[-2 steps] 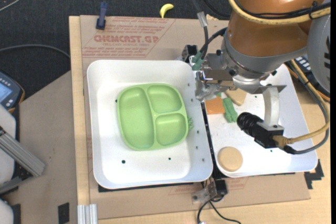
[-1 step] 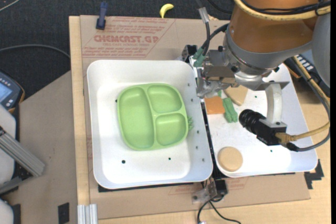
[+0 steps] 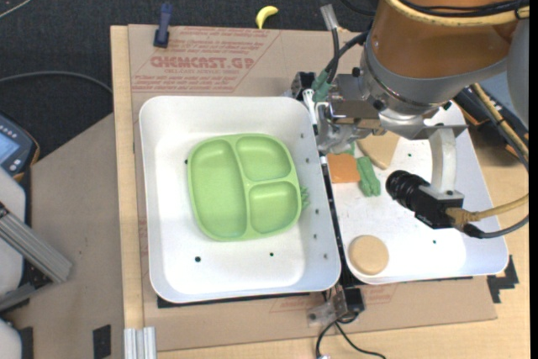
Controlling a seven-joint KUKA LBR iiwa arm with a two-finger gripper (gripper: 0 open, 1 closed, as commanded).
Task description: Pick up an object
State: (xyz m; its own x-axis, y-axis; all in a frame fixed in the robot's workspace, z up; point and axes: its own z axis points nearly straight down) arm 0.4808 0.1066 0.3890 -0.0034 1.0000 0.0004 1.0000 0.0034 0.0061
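The arm's big orange and grey wrist hangs over the right bin [image 3: 437, 261], and the gripper [image 3: 343, 130] reaches down at that bin's left side, just above an orange block [image 3: 343, 171]. A green stick [image 3: 368, 177] lies beside the block on its right. Near the bin's front lies a round tan disc [image 3: 368, 255]. A pale tan piece [image 3: 380, 150] peeks out from under the wrist. The left bin [image 3: 168, 256] holds a green divided plate [image 3: 244, 185].
A black cable fitting [image 3: 419, 196] with a white bracket hangs over the right bin's middle. Both bins sit on a cardboard sheet [image 3: 202, 59]. On the dark floor behind it lie a blue clip [image 3: 162, 23] and a small yellow banana [image 3: 266, 14].
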